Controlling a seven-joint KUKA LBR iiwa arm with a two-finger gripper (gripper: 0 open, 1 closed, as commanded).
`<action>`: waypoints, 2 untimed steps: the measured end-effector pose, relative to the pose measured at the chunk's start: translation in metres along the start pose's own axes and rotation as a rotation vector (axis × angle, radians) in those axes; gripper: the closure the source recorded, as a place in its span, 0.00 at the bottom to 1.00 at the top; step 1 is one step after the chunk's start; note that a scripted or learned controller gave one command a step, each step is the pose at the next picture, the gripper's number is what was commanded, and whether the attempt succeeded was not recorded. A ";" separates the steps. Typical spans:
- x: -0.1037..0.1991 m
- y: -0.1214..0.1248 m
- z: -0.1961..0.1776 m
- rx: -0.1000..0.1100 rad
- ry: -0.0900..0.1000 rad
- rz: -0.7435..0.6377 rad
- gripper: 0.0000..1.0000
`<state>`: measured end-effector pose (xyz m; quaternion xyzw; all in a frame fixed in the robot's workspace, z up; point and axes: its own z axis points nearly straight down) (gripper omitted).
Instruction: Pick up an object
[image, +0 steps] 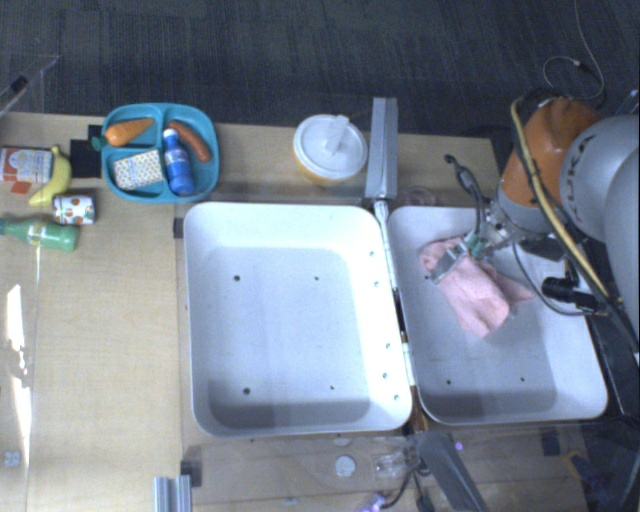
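A crumpled pink cloth (480, 297) lies in the upper middle of the right white bin (500, 395). My gripper (461, 257) reaches in from the right and sits low at the cloth's upper left corner, touching or just over its edge. The grey arm with its orange band (545, 140) stands over the bin's upper right corner. Cables run from the wrist across the bin's right side.
The left white bin (290, 330) lies beside the right one. Behind the bins stand a white lidded cup (330, 148) and a metal post (380, 150). A blue divided plate (160, 150) with toy food, a banana (52, 177), a small can (73, 209) and a green bottle (40, 234) sit at the far left.
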<state>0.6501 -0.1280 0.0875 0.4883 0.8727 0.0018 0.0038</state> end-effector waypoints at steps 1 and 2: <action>0.000 0.003 -0.013 -0.007 -0.007 -0.006 1.00; 0.016 0.035 -0.120 0.002 0.000 0.175 1.00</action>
